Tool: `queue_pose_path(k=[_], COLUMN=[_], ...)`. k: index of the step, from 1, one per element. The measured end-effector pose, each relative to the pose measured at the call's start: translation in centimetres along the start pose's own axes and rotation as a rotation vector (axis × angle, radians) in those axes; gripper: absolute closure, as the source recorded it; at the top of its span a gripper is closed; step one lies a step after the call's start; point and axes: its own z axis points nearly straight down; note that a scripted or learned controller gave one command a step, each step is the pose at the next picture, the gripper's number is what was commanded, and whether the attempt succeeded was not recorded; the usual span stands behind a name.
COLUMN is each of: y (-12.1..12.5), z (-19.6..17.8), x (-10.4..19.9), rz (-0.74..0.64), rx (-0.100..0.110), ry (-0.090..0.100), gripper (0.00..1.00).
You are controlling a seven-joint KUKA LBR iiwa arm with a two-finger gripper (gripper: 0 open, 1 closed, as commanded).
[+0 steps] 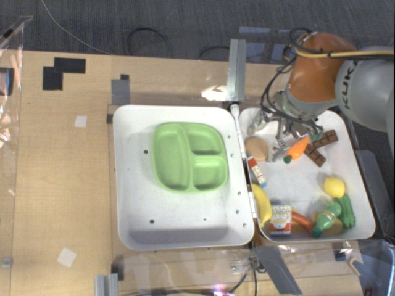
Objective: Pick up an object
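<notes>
The gripper (290,142) hung over the right bin (364,217), its fingers closed on a carrot (297,149). Held at one end, the carrot could swing and slip out.

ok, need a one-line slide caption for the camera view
KUKA arm's gripper poised over a toy carrot in the cluttered right bin; green divided tray sits in the left bin.

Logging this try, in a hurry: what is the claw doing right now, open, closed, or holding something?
Claw: low in the right bin, over the carrot beside the chocolate pieces; open or closed cannot be told, and no grasp is visible.
</notes>
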Motion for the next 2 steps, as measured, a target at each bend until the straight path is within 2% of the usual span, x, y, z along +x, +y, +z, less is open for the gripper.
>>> queue_pose_path(k=[1, 2], y=[-0.8, -0.8], z=[-0.1, -0.3], x=[5.3, 8.9], rz=[-0.006, 0.178], rx=[0.002, 0.004], ry=[0.002, -0.001], gripper=[0.0, 0.0])
